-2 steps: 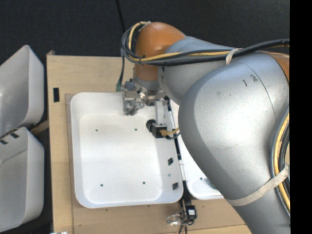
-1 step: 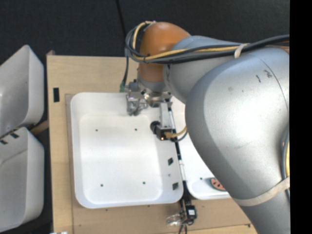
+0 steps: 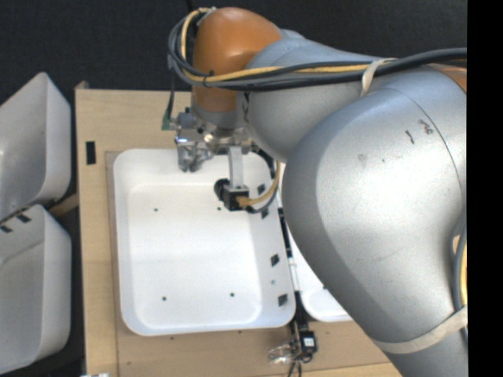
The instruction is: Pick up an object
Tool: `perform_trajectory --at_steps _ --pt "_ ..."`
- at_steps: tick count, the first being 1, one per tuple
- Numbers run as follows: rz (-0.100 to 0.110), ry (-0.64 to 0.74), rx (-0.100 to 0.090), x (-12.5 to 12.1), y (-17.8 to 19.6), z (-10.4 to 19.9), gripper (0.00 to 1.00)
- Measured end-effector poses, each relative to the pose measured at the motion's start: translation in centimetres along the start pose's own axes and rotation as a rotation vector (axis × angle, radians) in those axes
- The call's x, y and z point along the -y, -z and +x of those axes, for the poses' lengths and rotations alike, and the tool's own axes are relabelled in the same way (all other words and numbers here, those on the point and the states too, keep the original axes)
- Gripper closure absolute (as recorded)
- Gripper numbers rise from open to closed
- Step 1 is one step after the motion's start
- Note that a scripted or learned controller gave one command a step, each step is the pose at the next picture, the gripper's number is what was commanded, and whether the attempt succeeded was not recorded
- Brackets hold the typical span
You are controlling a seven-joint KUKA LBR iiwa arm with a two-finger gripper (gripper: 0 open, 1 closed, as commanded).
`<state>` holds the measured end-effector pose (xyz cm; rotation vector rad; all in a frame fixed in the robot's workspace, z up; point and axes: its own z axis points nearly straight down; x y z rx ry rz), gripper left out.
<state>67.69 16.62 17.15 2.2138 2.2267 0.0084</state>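
- Arm (image 3: 377, 187): grey, bulks over the right half of the view, reaching in from the right and covering most of the right bin.
- Counter (image 3: 94, 234): pale wood; carries both bins. A small dark mark sits on its left strip near the top.
- Left bin (image 3: 134, 305): white, shallow, rounded corners, in full sight. Its floor shows a few tiny dark dots. No loose object can be made out on the floor.
- Right bin (image 3: 326, 311): white; a small piece of its near-left corner shows below the arm.
- Orange band (image 3: 228, 49): above the wrist, at top centre, ringed by black and yellow cables.
- Two white shapes at the left edge of the view, off the counter; what they are I cannot tell.
- Fingers (image 3: 189, 161): metal parts hang below the wrist over the far rim of the left bin, close to its upper edge. How far apart they stand I cannot tell. Nothing can be seen between them.
- Black fitting (image 3: 229, 195): small, hangs just right of the fingers over the bin, a yellow cable looped into it.
- Task object: none can be picked out in either bin.
- Small cable clutter (image 3: 292, 350) at the counter's near edge, between the bins.
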Motion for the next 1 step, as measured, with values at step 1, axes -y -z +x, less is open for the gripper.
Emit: perform_trajectory --at_steps 1 --pt "0.001 -0.015 0.007 3.77 4.44 -11.06 1.00"
